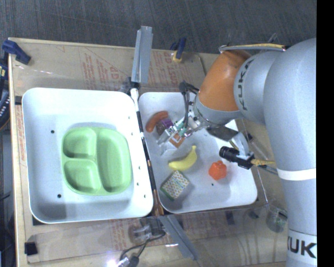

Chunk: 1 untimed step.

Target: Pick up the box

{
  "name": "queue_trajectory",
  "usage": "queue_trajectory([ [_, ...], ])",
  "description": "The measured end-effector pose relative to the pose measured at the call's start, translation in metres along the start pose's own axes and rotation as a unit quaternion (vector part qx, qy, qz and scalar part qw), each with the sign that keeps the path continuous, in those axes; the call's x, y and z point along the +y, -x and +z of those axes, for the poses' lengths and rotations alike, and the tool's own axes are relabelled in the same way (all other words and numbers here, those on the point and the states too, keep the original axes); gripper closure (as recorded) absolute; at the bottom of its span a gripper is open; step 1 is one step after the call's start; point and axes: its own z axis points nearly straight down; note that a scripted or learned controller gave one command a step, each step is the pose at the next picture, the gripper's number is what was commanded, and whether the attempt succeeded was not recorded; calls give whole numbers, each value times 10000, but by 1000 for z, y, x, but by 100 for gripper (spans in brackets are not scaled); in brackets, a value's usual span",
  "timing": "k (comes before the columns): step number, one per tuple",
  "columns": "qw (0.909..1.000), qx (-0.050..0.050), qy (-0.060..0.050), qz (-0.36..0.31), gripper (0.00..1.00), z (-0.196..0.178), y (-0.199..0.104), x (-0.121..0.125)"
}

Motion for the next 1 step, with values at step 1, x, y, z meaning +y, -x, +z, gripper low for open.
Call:
queue_trajectory([
  [1,10000,-31,22,-9,100,-12,2,2],
])
